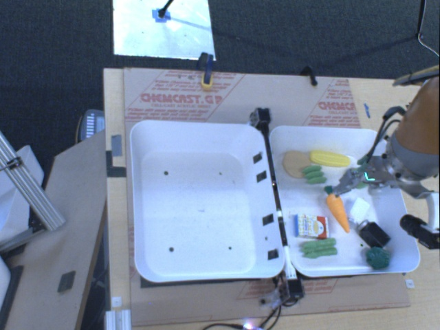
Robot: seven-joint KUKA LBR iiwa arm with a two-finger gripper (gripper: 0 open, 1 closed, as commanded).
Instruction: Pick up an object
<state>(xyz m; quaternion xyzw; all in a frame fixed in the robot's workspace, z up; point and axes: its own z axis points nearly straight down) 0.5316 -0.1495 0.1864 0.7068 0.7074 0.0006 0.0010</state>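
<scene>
At the right of the frame, the end effector [349,182] hovers low in the right bin [405,253], just above the top of the orange carrot [337,212]. Whether its fingers are apart or together cannot be told. Nearby lie a yellow corn cob [330,159] and green pea pods [318,249].

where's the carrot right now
The carrot lies in the right bin, about mid-bin, just below the gripper, with the small printed box to its left in the camera view.
</scene>
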